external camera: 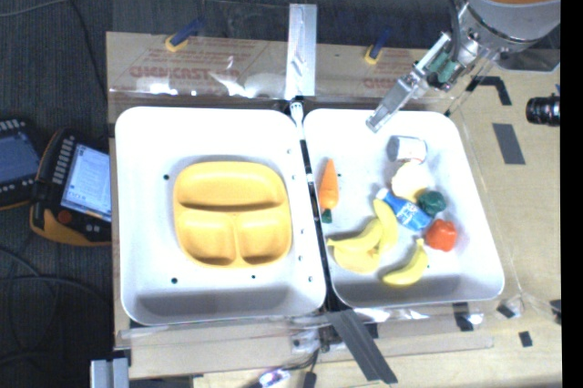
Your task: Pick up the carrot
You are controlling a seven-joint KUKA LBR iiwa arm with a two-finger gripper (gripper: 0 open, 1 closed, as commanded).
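Above the right bin [474,195], fingers [381,116] with state unclear; carrot [328,183] apart, no legible writing

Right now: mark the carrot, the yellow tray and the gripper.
carrot [328,184]: camera view, mid orange body.
yellow tray [233,211]: camera view, central divider ridge.
gripper [375,122]: camera view, at the fingertips.

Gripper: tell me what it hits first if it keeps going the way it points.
Likely the right bin floor near its back rim; the gripper slants down-left toward the carrot, though depth is unclear.
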